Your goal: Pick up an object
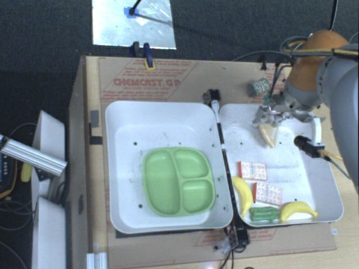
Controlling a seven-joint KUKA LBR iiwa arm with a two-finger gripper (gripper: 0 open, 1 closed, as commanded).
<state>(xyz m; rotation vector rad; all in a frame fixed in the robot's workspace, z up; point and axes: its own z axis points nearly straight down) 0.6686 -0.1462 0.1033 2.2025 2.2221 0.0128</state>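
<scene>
My gripper (270, 118) hangs over the far part of the right bin (331, 190), reaching in from the right. Just below it lies a pale yellow wedge-shaped piece (268, 135), its upper end right at the gripper; whether they touch is unclear. Nearer the front of the same bin lie two orange-and-white patterned boxes (252, 171) (268, 193), a yellow banana (243, 193) by the left wall, a second banana (298, 209) at the front right, and a green object (263, 214) between them.
The left bin (126, 122) holds a green divided plate (178, 180). A small green-and-white can (259, 86) lies on the bench behind the right bin. A black cable fitting (305, 144) juts into the right bin from the arm's side.
</scene>
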